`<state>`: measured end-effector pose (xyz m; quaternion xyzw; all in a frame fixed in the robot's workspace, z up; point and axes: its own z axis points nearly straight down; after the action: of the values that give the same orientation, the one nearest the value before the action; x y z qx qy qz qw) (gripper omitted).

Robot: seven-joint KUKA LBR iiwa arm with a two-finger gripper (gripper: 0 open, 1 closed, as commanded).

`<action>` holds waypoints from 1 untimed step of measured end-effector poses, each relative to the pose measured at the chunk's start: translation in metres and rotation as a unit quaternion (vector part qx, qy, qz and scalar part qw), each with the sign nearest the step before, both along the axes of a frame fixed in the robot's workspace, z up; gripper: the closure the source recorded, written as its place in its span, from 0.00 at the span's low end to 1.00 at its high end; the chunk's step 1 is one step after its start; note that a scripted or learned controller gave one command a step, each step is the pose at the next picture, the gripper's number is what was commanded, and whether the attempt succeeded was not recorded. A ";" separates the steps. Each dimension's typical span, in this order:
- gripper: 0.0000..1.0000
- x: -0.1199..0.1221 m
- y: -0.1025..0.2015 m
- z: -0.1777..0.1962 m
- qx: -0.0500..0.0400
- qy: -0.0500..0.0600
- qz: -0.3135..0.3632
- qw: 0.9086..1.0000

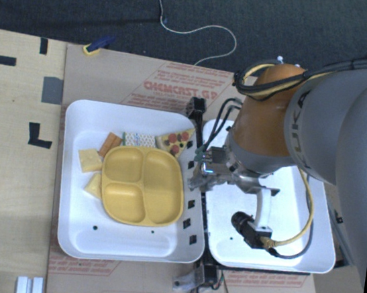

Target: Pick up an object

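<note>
plate (143,185) in left bin (78,127), jaws (197,168) beside rim

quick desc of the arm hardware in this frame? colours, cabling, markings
The arm is bulky, rounded and grey, with an orange band above the wrist. Black cables loop across the top of that band. A yellowish cable curves down to a black connector over the right bin. The metallic gripper hardware is silver-grey and boxy. Dark lettering on the grey shell is too partial to read.

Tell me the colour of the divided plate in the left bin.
The divided plate is yellow, seen clearly in the camera view from above.
</note>
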<state>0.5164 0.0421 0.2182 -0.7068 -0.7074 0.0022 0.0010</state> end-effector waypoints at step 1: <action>1.00 -0.013 0.011 0.013 0.001 -0.001 0.001 1.000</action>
<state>0.5038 0.0527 0.2312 -0.7061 -0.7081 0.0008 0.0014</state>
